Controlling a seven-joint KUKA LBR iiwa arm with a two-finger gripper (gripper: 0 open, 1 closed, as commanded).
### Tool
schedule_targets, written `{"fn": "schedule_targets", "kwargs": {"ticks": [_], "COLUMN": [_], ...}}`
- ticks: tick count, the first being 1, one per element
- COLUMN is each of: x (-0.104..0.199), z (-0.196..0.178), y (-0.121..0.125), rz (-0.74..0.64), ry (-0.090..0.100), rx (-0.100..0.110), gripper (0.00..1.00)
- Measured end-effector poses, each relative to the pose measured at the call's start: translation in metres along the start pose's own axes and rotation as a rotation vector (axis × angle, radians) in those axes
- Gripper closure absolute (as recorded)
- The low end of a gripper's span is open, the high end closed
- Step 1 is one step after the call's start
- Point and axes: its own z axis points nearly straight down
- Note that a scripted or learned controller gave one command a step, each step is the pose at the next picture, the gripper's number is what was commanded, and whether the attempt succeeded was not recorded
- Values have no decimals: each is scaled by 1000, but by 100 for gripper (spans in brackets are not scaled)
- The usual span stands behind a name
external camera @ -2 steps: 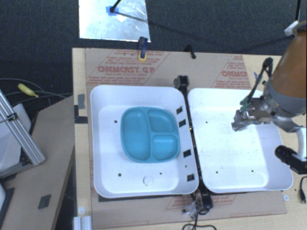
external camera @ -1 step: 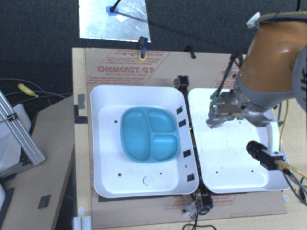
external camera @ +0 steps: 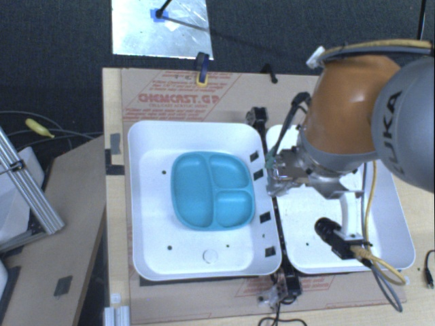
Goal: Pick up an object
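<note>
While my arm (external camera: 353, 107) hangs over the right bin (external camera: 391, 250) at frame right, my fingers (external camera: 277, 178) sit at the divider; can't tell their state. Blue plate (external camera: 211, 190) lies centre of left bin (external camera: 153, 182).

Two white bins (external camera: 146, 182), one blue plate (external camera: 211, 190)

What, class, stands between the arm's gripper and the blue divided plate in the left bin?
Only the raised rims where the bins meet. The gripper hangs at that seam, beside the blue plate; nothing else lies between them.
</note>
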Motion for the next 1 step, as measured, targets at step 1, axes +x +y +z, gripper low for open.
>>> {"fn": "schedule_targets", "kwargs": {"ticks": [1], "x": [108], "z": [-7], "y": [0], "rz": [-7], "ry": [3], "rx": [-3], "gripper": [100]}}
